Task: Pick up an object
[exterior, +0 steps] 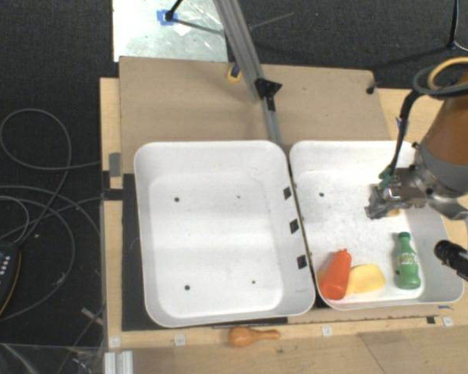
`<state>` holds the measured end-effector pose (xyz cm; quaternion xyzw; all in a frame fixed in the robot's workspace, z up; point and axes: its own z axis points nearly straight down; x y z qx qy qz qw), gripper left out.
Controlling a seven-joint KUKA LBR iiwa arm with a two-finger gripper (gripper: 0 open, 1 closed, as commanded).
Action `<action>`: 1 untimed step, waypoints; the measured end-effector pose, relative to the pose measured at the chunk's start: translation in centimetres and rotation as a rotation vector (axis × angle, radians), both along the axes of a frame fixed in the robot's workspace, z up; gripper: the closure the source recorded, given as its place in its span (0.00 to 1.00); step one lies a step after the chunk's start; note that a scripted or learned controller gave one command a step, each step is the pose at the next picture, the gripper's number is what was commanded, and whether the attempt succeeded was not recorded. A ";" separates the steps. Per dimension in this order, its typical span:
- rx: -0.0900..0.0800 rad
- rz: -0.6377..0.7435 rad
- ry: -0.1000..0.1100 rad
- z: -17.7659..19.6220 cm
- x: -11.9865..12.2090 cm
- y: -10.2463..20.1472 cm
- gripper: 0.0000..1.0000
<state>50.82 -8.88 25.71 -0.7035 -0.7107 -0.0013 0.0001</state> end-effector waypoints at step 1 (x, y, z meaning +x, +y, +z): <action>0.000 0.000 0.000 -0.5 0.5 4.3 1.00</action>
